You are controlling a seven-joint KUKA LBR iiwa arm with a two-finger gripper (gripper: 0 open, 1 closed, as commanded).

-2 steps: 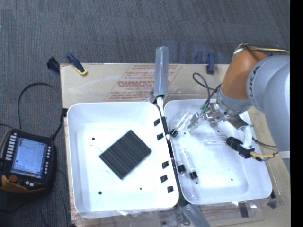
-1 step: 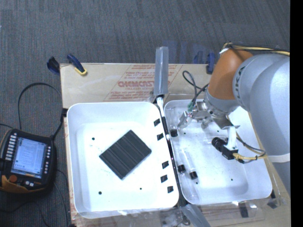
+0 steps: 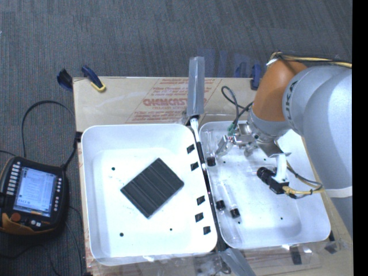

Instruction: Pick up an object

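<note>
Dark ribbed pad (image 3: 152,187) lies in left bin (image 3: 92,154); hand (image 3: 230,144) over right bin (image 3: 310,223).

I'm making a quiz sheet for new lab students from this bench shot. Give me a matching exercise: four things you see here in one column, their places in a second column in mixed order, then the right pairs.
Things:
1. dark ribbed slab
2. gripper
3. handheld control pendant
4. blue clamp with yellow tip

Places:
A. on the floor, left of the bench
B. at the bench's far left corner
C. in the left bin
D. over the far part of the right bin

Pairs: 1-C, 2-D, 3-A, 4-B
</note>
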